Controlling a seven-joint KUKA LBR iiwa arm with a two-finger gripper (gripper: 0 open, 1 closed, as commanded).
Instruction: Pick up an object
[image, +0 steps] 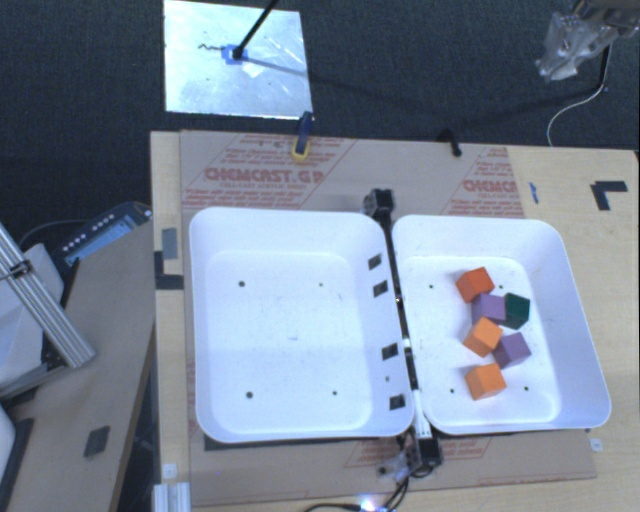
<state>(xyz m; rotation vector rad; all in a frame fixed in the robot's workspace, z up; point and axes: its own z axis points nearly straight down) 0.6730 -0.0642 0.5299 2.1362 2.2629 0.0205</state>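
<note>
Several small blocks lie in the right bin (560, 262): an orange block (475, 284), a purple block (489, 307), a dark green block (517, 309), a second orange block (483, 336), a second purple block (512, 349) and a third orange block (485, 381). They sit clustered in the middle of that bin, some touching. My gripper (570, 45) is at the top right corner of the view, far above and behind the bins, blurred and apart from every block.
The left bin (215, 240) stands beside the right one, joined by a row of black clips (390, 320). A shiny metal sheet (236, 60) lies behind the bench. A yellow and blue clamp (301, 140) sits at the bench's back edge.
</note>
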